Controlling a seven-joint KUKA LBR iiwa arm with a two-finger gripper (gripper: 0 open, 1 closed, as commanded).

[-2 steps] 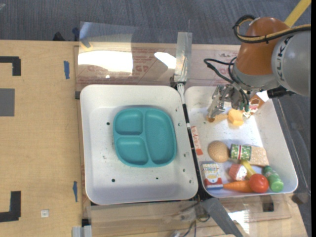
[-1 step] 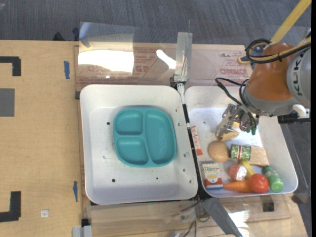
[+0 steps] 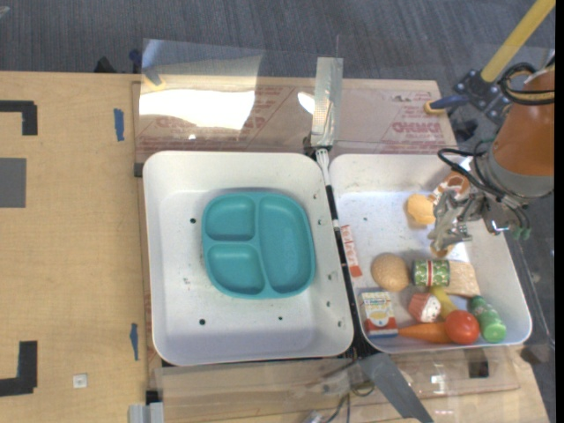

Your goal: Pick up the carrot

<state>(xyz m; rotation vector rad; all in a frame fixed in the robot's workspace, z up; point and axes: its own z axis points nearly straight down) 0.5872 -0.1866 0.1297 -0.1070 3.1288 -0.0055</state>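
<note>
Carrot lies flat along the near wall of the right bin, well below the gripper and slightly to its left in the camera view. Orange, tapered, thick end toward the tomato, which touches or nearly touches it. Nothing grips the carrot.

Gripper hangs over the middle of the right bin, pointing down, metal fingers close together. Too cluttered and small to tell whether they are parted or closed; nothing visibly held between them. Arm comes in from the right, orange band above the wrist.

Directly under the gripper tips: green can on its side, touching a tan block to its right. Left of the can, a brown potato. Up and left of the gripper, just beside it, a yellow-orange round fruit. Below the can, a small red-and-white item, identity unclear. Lower left of the gripper, a small carton just beside the carrot's thin end. Lower right, green vegetable beside the tomato.

Far left of the gripper, the left bin holds a teal divided plate, three compartments, sitting flat.
</note>
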